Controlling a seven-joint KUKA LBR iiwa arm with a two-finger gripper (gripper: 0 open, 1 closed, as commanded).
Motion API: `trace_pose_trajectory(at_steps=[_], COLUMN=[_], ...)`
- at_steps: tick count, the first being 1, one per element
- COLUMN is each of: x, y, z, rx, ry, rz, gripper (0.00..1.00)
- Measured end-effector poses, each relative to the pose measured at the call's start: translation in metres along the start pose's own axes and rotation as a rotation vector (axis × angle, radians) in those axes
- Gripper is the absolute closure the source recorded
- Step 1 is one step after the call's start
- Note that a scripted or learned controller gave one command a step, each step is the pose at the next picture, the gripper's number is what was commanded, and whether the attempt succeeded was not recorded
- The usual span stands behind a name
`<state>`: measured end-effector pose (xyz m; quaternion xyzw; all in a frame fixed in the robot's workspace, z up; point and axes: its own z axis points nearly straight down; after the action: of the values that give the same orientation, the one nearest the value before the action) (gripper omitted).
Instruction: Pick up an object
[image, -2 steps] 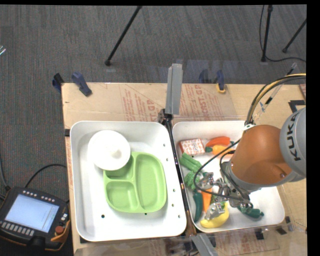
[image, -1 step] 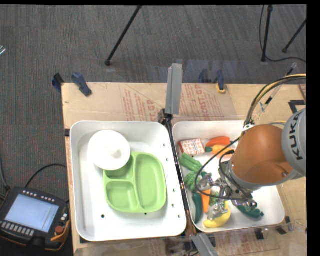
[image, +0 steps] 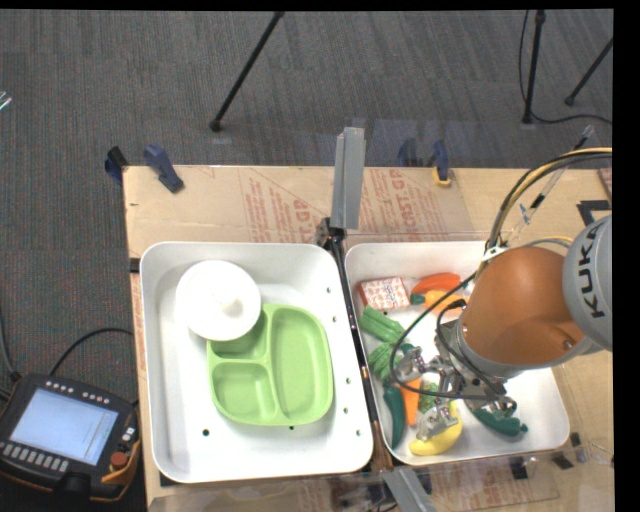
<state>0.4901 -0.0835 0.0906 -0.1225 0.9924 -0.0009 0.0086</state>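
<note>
gripper (image: 436, 385) low over toy food in right bin (image: 555, 405), grip state cannot be told | yellow banana-like toy (image: 440, 438) smooth, curved, just below it | left bin (image: 165, 420): glossy green divided tray (image: 285, 375), round white bowl (image: 218, 299)

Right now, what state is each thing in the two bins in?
White bowl: upside down, overlapping the tray's corner.
Green divided tray: flat, upright, left bin.
Red-and-white packet: lying flat, right bin.
Banana: lying under the gripper.
Gripper: lowered among the toy food.
</note>
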Motion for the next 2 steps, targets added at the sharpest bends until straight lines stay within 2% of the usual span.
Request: trace_pose_trajectory(at_steps=[2], x=[-0.001], y=[-0.0026], z=[0.0021], rx=[-0.002], ry=[0.008], rz=[0.156], gripper=[0.0])
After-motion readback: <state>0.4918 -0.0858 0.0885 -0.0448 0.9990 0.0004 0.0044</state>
